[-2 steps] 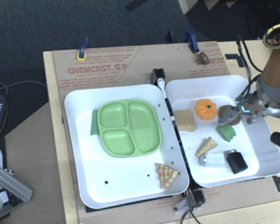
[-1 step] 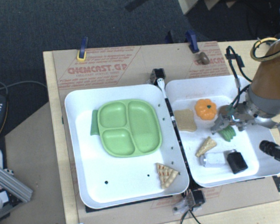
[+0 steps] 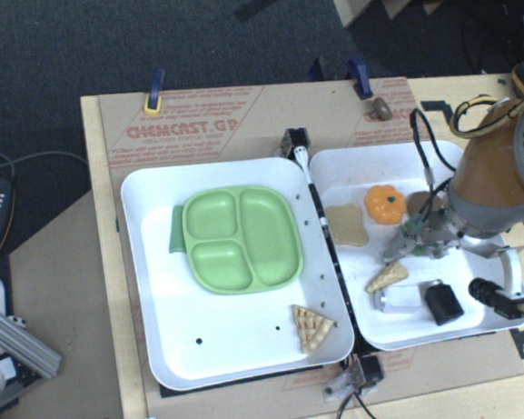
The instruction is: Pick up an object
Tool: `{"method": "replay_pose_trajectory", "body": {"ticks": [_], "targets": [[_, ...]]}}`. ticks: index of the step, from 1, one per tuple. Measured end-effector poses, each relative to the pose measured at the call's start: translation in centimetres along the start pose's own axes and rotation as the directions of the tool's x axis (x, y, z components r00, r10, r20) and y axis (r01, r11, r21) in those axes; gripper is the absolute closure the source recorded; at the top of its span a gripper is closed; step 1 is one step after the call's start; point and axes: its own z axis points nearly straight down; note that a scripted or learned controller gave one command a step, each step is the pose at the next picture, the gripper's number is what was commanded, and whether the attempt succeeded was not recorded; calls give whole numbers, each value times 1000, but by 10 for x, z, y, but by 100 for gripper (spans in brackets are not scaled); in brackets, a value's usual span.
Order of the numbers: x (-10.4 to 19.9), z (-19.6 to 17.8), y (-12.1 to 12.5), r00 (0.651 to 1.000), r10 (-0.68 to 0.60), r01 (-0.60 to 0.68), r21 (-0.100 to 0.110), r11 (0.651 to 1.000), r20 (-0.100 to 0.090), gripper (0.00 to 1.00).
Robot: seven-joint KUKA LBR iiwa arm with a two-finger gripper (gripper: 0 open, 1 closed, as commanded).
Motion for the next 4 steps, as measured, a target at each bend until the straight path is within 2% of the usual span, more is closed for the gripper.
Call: {"method": "replay_pose_trajectory", "body": {"ticks": [1, 3, 4], "targets": [[-1, -12, 1, 1000, 2, -2, -5, 1000, 1, 100], [-16, -127, 6, 1000, 0, 0, -12, 1000, 5, 100], [-16, -140, 7, 1000, -1, 1, -9, 1000, 3, 100]]}}
